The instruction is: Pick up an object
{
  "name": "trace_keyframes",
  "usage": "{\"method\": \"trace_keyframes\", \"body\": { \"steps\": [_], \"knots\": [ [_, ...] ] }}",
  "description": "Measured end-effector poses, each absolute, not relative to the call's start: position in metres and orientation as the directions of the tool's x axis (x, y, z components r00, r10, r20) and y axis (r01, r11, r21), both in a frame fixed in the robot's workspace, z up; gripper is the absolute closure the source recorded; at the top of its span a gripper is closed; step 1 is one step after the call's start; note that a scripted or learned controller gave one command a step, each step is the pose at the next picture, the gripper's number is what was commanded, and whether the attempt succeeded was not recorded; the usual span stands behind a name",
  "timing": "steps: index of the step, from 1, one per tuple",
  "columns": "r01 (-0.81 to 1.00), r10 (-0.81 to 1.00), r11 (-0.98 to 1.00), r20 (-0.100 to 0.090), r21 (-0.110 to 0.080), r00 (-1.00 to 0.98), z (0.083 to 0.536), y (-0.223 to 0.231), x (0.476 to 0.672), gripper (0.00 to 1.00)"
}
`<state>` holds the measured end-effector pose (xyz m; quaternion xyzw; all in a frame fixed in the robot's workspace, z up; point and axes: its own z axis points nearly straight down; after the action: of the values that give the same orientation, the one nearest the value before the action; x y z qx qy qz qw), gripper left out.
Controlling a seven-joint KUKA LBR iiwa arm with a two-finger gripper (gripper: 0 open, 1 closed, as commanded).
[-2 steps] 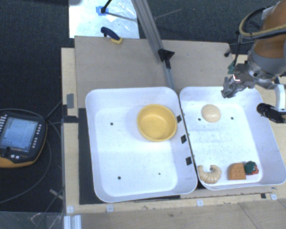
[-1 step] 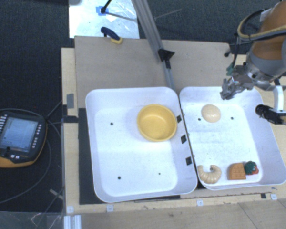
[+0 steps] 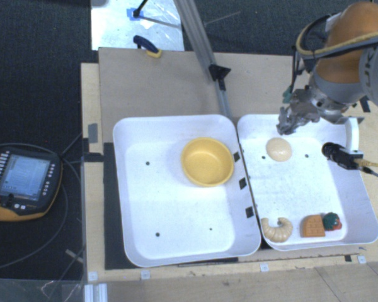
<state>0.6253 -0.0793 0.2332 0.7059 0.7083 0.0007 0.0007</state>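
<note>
Lying far left on the dark floor: a teach pendant [image 3: 22, 181], screen glowing, cable trailing off. Resting on the bench, the left bin [image 3: 145, 231], holding a yellow bowl [image 3: 207, 161] upright near its right wall. Sitting just beside it, edges touching, the right bin [image 3: 359, 222]. Lying in that bin's upper part: a pale round object [image 3: 278, 149], possibly a bun or egg. Lining up along the bin's front edge: a curled cream-coloured piece [image 3: 276, 229], then an orange square item [image 3: 313, 226], then a small red and green thing [image 3: 331, 221] touching it. Hovering just above and right of the pale round object: the gripper [image 3: 288, 123], reaching in from the right, gripping nothing visible; fingers too dark and blurred for telling whether spread or closed.
</note>
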Motion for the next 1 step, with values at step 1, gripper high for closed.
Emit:
{"method": "trace_keyframes", "body": {
  "steps": [1],
  "knots": [
    [1.0,1.0,0.005,0.001,0.001,-0.005,0.2368,-0.0185,0.6128,1.0]
  ]
}}
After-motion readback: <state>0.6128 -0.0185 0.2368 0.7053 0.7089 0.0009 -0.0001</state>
